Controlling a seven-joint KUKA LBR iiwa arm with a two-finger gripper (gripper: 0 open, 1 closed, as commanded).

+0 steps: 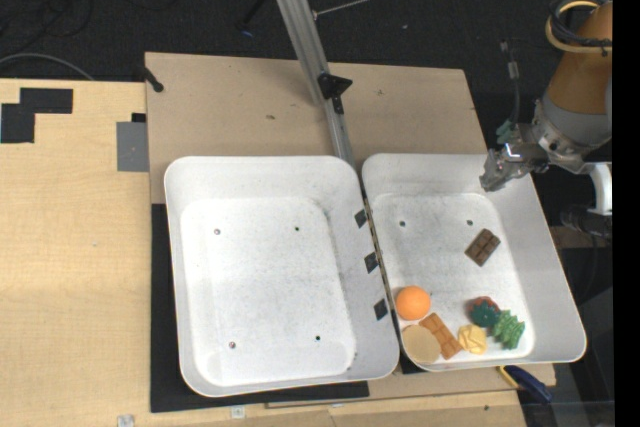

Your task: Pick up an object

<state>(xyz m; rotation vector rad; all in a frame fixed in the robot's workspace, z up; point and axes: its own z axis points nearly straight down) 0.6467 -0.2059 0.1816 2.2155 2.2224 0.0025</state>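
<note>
The arm [578, 85] comes in at the right of the frame, orange band showing, and the gripper [497, 171] hangs over the upper right corner of the right bin [440, 183]. Whether it's spread or pressed together, one cannot tell from this angle; nothing shows pinched in it. Down in that bin, a brown block [483, 246] lies alone at mid right. Toward the lower edge, a cluster: an orange ball [413, 302], a tan stick [440, 335] just beside it, a pale disc [421, 345], a yellow piece [472, 339] and a green piece [506, 327] with something red and dark teal [485, 310] above. The left bin [262, 270] sits alongside, lower centre.
</note>
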